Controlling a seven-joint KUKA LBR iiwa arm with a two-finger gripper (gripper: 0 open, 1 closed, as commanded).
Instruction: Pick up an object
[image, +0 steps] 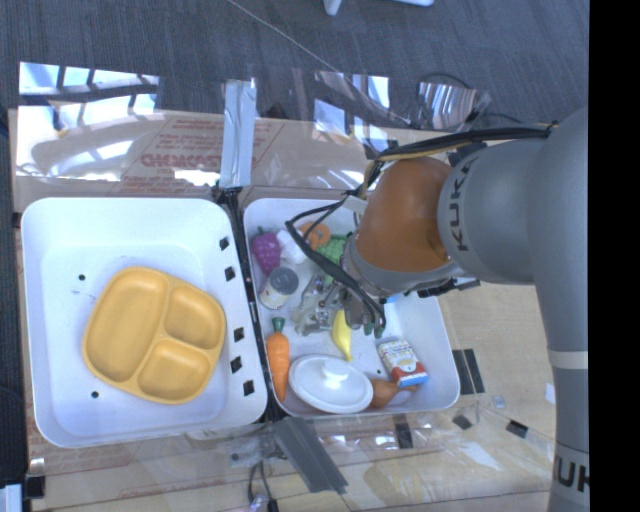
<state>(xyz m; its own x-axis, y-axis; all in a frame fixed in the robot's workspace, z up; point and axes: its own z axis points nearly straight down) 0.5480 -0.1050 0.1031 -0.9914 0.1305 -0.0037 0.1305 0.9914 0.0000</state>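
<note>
One gripper (322, 312), low in the right bin (440, 345) among small toys; whether open or closed cannot be told. Banana (342, 335) just beside it, toward the near rim, long axis roughly upright in view.

The grey arm (520, 200) reaches in from the right, orange band (400, 215) bent steeply downward, gripper (325, 305) pointing straight down, low and metallic.
</note>
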